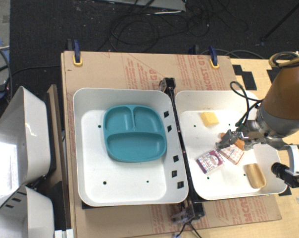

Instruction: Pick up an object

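Reaching in over the right bin (199,100), pincer (227,142) hovering low above the packets; impossible telling how wide, or gripping anything. Lying well off to the far side: a smooth teal divided plate (135,134). Sitting just below: glossy purple packet (210,161), crinkly red-and-white packet (233,154) touching alongside. Farther: tan oblong block (254,175), yellow chunk (209,118).

teal tray (134,134) | white bins (85,133) | yellow block (209,118) | purple packet (210,161) | tan piece (255,175) | orange-banded arm (283,98)
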Controlling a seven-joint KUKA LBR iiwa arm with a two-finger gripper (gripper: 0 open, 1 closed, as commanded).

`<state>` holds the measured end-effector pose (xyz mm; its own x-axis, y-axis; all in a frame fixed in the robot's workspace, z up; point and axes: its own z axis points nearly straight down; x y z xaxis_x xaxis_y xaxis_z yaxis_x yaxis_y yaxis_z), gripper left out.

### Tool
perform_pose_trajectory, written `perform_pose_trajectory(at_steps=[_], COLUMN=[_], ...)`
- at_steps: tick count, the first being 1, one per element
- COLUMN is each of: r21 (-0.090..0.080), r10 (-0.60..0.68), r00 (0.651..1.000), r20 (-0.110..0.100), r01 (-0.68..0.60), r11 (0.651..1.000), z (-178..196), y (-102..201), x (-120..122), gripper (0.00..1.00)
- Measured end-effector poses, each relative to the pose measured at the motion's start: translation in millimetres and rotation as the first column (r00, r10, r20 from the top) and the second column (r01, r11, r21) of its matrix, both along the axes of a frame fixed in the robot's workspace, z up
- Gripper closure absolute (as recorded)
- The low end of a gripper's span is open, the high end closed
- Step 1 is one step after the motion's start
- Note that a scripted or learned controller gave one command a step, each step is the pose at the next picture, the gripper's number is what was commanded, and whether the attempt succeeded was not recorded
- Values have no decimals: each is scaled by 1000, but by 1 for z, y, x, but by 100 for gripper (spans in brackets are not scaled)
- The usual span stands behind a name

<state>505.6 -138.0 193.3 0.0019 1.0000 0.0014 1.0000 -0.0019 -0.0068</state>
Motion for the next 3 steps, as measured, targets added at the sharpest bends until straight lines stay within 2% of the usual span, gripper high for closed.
perform_pose_trajectory(at_steps=[1,2,3], r21=[0,-5,-12], r10=[1,-2,-2], r00=[1000,1000,1000], r20=[2,14,31], r01=[-1,2,3], r11=[1000,1000,1000], z=[-54,-96,-81], y=[1,-1,-2], x=[9,12,17], gripper=[0,0,100])
